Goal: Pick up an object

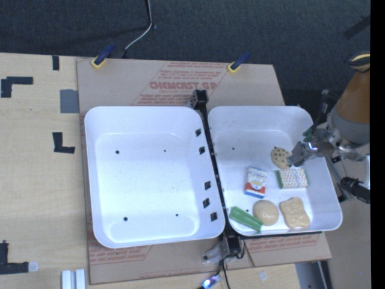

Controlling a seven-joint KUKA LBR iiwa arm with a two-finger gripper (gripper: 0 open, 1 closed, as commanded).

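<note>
the end effector (299, 155) hangs low just right of the cookie (278, 156) in the right bin (240, 122), likely lining up a grab, though its grip state i cannot tell.

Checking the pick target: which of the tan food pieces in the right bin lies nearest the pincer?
The speckled cookie, right beside the pincer; the round bun and pale bread piece lie at the bin's near edge.

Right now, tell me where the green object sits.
The green object lies in the right bin, at its near-left corner by the divider, just left of the round beige piece.
</note>
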